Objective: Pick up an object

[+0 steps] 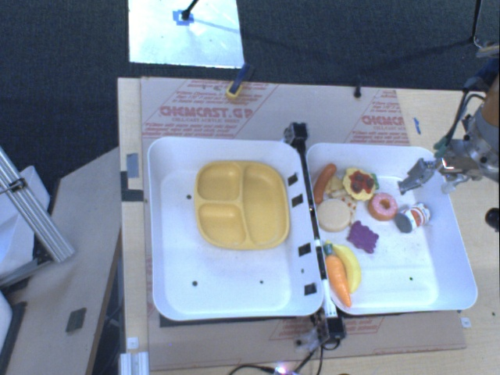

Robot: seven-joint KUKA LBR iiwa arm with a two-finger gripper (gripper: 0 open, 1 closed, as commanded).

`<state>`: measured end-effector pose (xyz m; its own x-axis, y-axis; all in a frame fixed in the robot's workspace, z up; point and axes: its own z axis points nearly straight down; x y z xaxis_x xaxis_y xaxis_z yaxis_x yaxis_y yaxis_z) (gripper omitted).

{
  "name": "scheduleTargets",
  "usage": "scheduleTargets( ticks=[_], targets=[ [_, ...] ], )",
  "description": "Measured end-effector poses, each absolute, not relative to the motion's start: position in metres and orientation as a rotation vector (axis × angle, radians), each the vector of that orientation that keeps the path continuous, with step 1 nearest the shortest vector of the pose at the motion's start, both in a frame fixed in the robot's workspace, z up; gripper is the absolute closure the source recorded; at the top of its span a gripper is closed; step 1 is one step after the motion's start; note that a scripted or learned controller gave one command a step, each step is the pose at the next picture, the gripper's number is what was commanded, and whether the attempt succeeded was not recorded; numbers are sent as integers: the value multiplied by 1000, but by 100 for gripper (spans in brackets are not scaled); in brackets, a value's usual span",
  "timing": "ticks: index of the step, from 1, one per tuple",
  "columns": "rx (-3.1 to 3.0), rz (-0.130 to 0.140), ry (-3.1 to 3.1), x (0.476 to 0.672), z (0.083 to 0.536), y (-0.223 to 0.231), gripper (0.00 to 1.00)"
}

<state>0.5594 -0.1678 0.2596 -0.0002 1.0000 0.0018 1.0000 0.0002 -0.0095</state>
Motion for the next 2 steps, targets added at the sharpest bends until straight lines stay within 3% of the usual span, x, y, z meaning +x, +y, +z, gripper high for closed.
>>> scheduleTargets(
  ticks=[1, 2],
  targets=[
    [-2219, -1, -2226, 561, 266, -167, 0],
    [-2219, 1, -2223, 564, 224, -168, 0]
  ],
)
